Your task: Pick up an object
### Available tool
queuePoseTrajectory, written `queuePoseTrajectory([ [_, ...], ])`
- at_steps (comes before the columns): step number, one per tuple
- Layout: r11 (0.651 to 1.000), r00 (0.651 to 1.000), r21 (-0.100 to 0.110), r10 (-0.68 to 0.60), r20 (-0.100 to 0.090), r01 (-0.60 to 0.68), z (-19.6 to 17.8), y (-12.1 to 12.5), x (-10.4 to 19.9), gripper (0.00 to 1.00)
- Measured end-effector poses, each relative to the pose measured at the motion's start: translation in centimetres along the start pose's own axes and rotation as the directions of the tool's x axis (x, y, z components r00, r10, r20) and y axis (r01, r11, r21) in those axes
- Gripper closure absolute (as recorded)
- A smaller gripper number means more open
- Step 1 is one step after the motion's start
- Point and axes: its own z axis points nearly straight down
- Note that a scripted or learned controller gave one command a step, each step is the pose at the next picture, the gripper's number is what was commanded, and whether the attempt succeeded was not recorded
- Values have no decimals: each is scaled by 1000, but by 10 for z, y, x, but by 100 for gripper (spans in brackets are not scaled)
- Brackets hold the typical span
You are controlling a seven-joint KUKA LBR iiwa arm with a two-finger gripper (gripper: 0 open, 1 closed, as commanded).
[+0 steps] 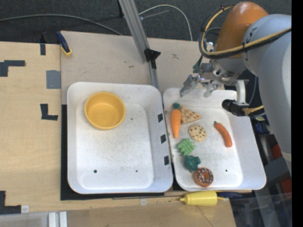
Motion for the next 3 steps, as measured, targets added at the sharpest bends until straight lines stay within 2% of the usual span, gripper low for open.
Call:
queuePoseTrajectory([
  [1, 1000, 1000, 2, 2, 0, -2, 54, -9, -6, 0],
  [2, 1000, 1000, -3, 0, 1, 0, 40, -7, -6, 100],
  [3, 1000, 1000, -11, 3, 0, -3, -18, -13, -12, 100],
])
